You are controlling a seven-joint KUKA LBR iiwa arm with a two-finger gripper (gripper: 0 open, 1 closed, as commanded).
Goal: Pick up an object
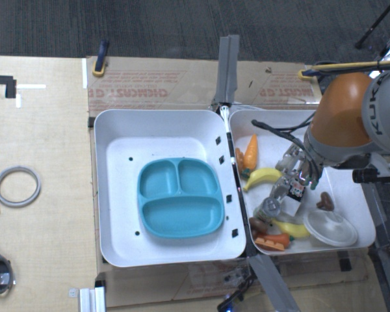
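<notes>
so taking the right bin [367, 208] as the anchor, nearest the camera along its front wall there's an orange-red carrot-looking piece [273, 242] with a dark brownish bit [258, 226] just behind it toward the left corner; beside those lies a small yellow banana [292, 229], and right of that a clear round lid [331, 228] sits flat on the bin floor; a little further in, a small brown lump [324, 203] rests above the lid; the gripper [271, 207] hangs low over the middle of the bin, just above and touching-close to the small banana, nothing visibly between its tips; honestly can't tell whether the jaws are spread or pressed together from this angle; further back, a bigger yellow banana [262, 177] lies just left of the gripper body, and past it an orange carrot [250, 152] stands tilted near the bin's left wall; the grey arm with its orange band [341, 112] comes over the bin's far right corner; left of the bin, the other white bin [110, 174] holds a blue divided plate [181, 197]
</notes>
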